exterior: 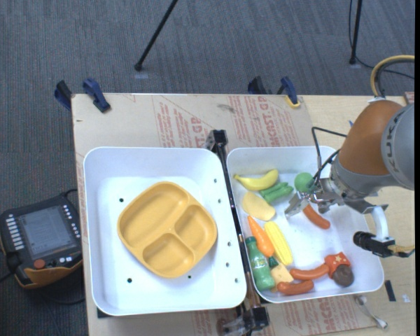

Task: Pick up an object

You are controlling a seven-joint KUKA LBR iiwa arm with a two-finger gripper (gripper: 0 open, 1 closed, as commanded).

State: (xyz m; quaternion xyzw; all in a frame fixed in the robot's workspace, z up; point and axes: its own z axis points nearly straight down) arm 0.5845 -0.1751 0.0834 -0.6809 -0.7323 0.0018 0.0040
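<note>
Setting: a plywood bench (161, 114) on dark carpet, clamped at its upper edge, bearing two shallow white bins so that things can be taken from them.
Gripper: the gripper (302, 203) hangs low in the right bin (371, 275), right of centre in the frame; whether it is released or clenched I cannot tell, and nothing is plainly caught in it.
Nearest things: a smooth orange sausage (316, 218) lies just below it, a round green ball (304, 181) just above; either looks a likely target.
Further out: a curved yellow banana (257, 180), a pale lemon-shaped piece (257, 206), a ribbed corn cob (278, 242), a tapered carrot (260, 236) and a green bottle (260, 268), all glossy toy plastic, lie loosely scattered toward the bin's left wall.
Left bin: the left bin (105, 180) holds a yellow divided plate (167, 228), matte, with three hollows.
Edge: a handheld controller (38, 236) sits on the floor at lower left.
</note>
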